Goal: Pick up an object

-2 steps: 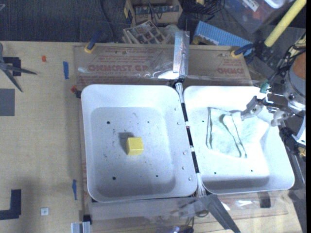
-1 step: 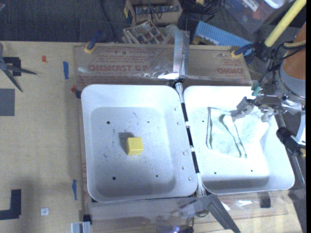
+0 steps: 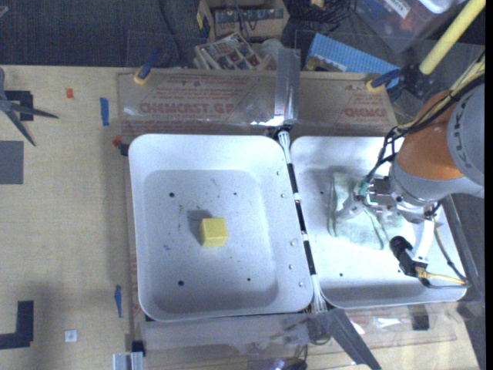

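Where the two white bins meet the bench: left bin (image 3: 154,168) holds one yellow block (image 3: 214,231), near centre. Right bin (image 3: 323,276) holds the gripper (image 3: 362,203), lowered beside a pale translucent object (image 3: 343,199); grip state cannot be told.

The arm (image 3: 461,133) is grey, rounded and smooth, with dark lettering on its casing; 1 broad orange band (image 3: 431,154) rings it above the wrist; black cables loop beside it; the metal gripper (image 3: 362,200) looks silvery.
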Available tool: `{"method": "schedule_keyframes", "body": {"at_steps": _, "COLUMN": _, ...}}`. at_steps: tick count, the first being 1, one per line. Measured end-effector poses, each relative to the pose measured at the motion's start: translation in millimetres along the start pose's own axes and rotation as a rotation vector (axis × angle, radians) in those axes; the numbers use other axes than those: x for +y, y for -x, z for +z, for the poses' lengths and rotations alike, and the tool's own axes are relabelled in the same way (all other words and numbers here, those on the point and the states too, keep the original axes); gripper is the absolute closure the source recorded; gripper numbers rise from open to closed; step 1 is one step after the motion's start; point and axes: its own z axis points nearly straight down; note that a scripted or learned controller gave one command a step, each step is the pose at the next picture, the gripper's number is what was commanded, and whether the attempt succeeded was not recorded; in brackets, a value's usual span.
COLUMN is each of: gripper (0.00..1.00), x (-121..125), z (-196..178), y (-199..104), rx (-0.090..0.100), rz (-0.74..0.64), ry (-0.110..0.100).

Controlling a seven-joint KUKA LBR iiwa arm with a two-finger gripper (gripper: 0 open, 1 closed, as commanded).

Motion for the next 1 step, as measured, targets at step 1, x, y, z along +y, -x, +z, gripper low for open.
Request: {"method": "schedule_keyframes", "body": {"at_steps": 1, "gripper": 0.00, "x": 40.7, "z": 5.0, "y": -40.2, "rx": 0.000, "rz": 0.501, "ry": 0.008}}
